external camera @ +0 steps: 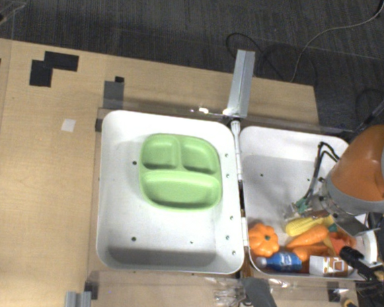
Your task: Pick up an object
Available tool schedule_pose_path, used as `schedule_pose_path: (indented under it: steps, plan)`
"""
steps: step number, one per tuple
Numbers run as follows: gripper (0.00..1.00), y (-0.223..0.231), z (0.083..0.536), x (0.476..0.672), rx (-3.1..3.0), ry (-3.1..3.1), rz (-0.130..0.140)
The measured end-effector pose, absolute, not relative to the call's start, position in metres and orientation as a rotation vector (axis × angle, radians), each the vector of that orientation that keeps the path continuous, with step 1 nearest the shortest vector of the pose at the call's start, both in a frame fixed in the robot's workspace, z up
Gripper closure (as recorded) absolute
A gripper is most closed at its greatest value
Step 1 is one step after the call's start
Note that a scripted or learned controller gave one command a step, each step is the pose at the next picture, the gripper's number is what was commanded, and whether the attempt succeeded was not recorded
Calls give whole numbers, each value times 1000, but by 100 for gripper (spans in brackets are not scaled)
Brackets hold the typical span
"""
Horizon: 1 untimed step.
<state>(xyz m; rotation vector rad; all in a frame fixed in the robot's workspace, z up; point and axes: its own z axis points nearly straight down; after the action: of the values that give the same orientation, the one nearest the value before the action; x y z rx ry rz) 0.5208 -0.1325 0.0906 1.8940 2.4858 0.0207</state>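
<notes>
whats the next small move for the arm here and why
Probably a short, straight descent. The gripper hangs in the right bin just above the yellow corn, which lies on a pile with the carrot and small pumpkin. Nothing appears to be between its fingers.

Even, fairly bright overhead light falls on the desk, while the dark floor beyond stays dim. The left bin holds a soft grey shadow along its near wall. Edges look slightly soft; the picture is low in detail, without strong glare
</notes>
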Motion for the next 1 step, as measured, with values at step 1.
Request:
schedule_pose_path:
  steps: [1]
  plan:
    - [100, -107, 90, 569, 2363, 2051, 16]
